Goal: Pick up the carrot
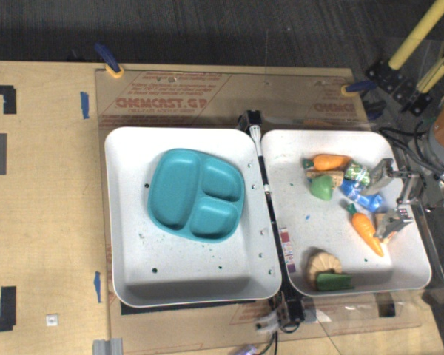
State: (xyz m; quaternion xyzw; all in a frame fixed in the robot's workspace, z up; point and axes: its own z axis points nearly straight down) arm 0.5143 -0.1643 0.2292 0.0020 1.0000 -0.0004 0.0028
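Observation:
An orange carrot [368, 233] with a small green top lies slanted in the right bin [296, 220], near its right wall. A second orange carrot-like piece [331, 162] rests at the back of the same bin. My gripper [391, 197] reaches in over the bin's right edge and stands open, its fingers spread far apart. One fingertip [385, 169] is near the back items. The other fingertip [393, 225] sits just right of the slanted carrot, close to or touching it. Nothing is held between the fingers.
A green round piece [322, 188], a blue item [361, 195] and a small green-and-white can [355, 173] crowd the space left of the gripper. A tan bread-like piece [324, 261] and a green item [333, 280] lie at the front. A teal divided plate [196, 194] sits in the left bin.

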